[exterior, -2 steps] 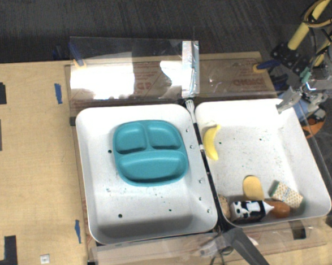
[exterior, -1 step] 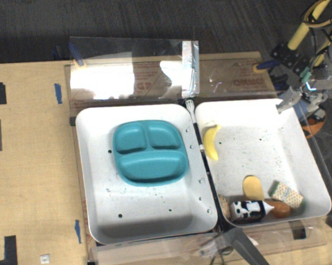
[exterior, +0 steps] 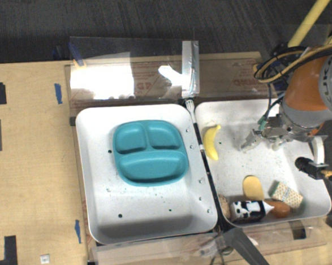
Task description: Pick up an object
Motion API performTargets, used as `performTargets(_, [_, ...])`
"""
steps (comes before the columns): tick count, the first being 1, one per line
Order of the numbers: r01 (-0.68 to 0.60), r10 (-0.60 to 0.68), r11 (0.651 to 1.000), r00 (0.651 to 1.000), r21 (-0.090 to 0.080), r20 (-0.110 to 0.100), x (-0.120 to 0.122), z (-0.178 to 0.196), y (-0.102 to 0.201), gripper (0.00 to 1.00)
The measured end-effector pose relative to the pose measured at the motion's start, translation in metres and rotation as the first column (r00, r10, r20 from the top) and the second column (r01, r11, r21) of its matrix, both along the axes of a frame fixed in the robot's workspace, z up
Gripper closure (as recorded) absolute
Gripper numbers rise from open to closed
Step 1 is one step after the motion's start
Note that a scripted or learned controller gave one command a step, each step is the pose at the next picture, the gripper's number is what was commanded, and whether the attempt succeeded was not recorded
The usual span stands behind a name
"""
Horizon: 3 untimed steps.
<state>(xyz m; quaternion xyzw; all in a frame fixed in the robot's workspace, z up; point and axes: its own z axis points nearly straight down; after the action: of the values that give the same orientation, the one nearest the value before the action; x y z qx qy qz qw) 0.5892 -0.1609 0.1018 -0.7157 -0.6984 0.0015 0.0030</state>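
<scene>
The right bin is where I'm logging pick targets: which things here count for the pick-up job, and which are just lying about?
For the job:
- gripper
- banana
- yellow piece
- black-and-white toy
- patterned block
- brown item

Lying about:
- teal tray in the left bin
- clear sheet behind the bins

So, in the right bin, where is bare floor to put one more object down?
In the right bin, the floor is bare between the banana and the claw, and down the middle to the yellow piece. The near edge is crowded: black-and-white toy, orange piece, patterned block.
</scene>
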Motion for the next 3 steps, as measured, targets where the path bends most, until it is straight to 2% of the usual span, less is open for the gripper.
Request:
performTargets(1, [-0.19,0.19,0.982,0.982,-0.002,0.01,0.011,-0.015,0.056,0.0])
performTargets(2, [-0.212,0.212,0.977,0.977,-0.003,0.01,0.067,-0.016,0.057,0.0])
performTargets(3, [-0.29,0.29,0.957,0.957,-0.003,0.018,0.056,0.088,0.15,0.0])
